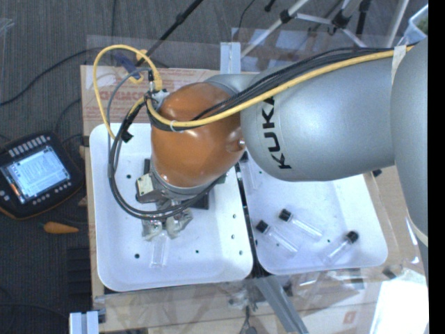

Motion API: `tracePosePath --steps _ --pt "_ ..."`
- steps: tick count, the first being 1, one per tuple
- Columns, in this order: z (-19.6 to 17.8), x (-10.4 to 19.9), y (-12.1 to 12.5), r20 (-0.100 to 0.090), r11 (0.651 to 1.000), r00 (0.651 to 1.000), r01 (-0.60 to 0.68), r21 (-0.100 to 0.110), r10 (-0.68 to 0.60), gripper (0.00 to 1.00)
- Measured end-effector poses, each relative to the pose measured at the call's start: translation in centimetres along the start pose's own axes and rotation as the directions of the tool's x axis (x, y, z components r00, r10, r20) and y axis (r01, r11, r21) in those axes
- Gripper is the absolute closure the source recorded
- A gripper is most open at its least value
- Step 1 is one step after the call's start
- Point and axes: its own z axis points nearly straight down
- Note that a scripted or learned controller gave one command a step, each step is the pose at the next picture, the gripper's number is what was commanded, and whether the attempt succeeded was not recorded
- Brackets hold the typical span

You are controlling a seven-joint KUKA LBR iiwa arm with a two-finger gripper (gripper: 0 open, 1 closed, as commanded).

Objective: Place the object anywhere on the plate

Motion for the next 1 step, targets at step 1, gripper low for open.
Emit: tracePosePath --steps 1 --pt "-1.66 1.26 -5.66 0.003 0.970 0.970 0.242 0.003 -0.242 1.00"
